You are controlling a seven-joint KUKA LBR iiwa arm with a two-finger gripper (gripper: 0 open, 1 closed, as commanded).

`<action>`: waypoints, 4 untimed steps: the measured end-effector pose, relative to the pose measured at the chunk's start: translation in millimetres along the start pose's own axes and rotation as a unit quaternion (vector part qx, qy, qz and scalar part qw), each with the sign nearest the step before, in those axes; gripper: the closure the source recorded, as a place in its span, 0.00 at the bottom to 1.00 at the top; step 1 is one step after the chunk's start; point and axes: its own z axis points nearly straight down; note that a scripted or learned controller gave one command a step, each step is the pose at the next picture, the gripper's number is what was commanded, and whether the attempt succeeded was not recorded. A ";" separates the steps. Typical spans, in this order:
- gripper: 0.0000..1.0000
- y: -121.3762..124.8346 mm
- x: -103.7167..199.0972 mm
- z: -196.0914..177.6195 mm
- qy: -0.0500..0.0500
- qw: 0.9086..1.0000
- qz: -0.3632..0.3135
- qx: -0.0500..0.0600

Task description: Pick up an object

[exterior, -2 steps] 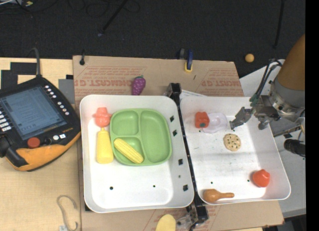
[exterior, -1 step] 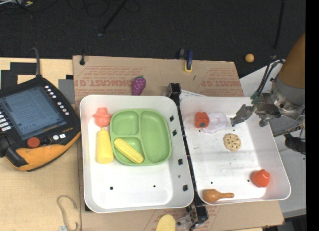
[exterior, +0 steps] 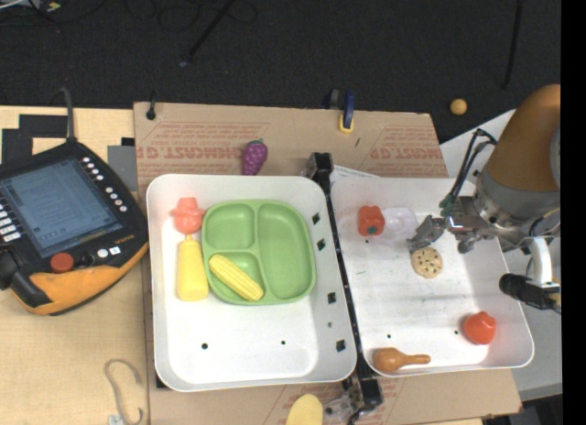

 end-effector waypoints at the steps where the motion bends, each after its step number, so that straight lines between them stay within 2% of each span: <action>1: 0.00 5.0 8.1 53.3 0.000 1.000 0.001 -0.001; 2: 0.00 6.5 8.1 78.5 -0.003 1.000 0.000 -0.004; 3: 1.00 8.3 5.4 64.9 -0.005 1.000 0.002 -0.009; 4: 1.00 2.3 1.1 3.6 -0.001 1.000 0.004 -0.006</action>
